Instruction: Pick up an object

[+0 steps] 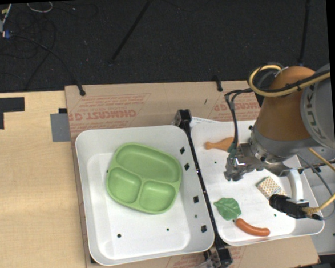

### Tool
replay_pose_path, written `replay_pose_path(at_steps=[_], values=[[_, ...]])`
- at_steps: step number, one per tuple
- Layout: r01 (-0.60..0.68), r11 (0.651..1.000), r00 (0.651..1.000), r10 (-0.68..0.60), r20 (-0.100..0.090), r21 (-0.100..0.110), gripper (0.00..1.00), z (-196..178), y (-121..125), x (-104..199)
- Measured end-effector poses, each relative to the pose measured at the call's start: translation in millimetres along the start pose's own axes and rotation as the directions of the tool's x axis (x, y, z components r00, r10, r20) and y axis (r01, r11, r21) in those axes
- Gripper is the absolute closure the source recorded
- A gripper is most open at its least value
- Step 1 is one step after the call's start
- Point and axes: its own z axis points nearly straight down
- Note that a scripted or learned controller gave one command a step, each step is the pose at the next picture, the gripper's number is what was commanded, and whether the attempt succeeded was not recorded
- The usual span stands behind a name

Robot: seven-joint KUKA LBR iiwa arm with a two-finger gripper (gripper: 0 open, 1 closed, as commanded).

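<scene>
Two Bins, One Arm, and Small Toys to Grab

Two white bins sit side by side on the table [34,186]. The left bin [100,232] has a big green plate [143,177] in it, with three parts to hold food. Nothing else lies in that bin.

The right bin [215,161] is where the arm [286,116] is working. The arm is big and grey, with an orange band, and it comes in from the right. It hangs over the middle of this bin. Its tool [234,171] is at the bottom, low and close to the white floor. I cannot tell if the tool is apart or together, because it is small and dark. I see nothing held in it.

Four little toys lie around it. A green leaf [227,207] is just below the tool, toward the front of the bin. It looks like the closest thing to grab. A red hot dog [253,228] lies past the leaf, near the front edge, with its long side going left to right. An orange toy [220,144] like a chicken leg is just behind the tool. A tan cracker [268,186] with dots sits to the right, under the arm.

To get the leaf, I think the tool must slide a little toward the front and go down.
</scene>
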Motion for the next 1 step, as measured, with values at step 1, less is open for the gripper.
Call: replay_pose_path(at_steps=[1], values=[[0.000, 1.000, 1.000, 0.000, 0.001, -0.002, 1.00, -10.1, 0.9, 44.4]])
